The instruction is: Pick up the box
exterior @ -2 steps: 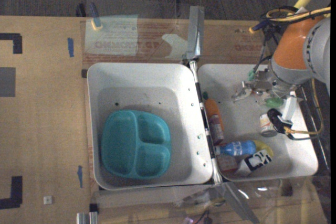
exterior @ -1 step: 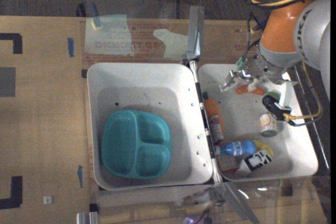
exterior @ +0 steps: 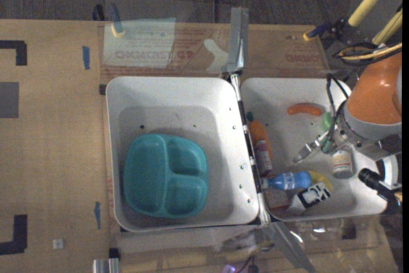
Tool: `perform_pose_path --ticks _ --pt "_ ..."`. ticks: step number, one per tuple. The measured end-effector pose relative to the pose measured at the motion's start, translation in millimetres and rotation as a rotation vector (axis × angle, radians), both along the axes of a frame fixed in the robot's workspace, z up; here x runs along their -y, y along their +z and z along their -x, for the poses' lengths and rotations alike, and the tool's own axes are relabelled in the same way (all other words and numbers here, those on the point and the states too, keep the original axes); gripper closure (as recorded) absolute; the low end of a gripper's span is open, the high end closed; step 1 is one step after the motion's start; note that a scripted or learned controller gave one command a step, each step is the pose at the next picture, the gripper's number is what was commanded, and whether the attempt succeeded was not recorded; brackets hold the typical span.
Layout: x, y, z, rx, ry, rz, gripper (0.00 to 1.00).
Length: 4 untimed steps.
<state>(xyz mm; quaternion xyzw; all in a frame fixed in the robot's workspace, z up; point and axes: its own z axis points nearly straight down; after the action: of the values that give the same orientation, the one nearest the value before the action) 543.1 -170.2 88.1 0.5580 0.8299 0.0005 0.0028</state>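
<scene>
Box [exterior: 314,194] hemmed: blue bottle [exterior: 291,180] left, jar [exterior: 342,163] beyond.

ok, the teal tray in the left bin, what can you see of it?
The teal tray looks like matte plastic, a rounded rectangle with three compartments: one long one on its left side and two smaller ones stacked on its right. It lies flat and face up on the floor of the left bin, toward the near-left corner, turned slightly askew. Nothing sits in it.

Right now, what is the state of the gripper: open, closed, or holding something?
Gripper: open, holding nothing, low over the right bin.
</scene>
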Motion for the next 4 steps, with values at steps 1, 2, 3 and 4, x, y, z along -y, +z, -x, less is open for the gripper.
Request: perform_pose_path --ticks 1,2,3,4 --pt "-40 0 61 0.006 -0.376 -0.003 0.00" --pt "-34 0 13 0.004 -0.392 -0.001 0.00" --pt "-18 -1 -50 0.001 -0.552 -0.001 0.00" --pt "-16 -3 -117 -0.006 -0.967 0.000 0.00"
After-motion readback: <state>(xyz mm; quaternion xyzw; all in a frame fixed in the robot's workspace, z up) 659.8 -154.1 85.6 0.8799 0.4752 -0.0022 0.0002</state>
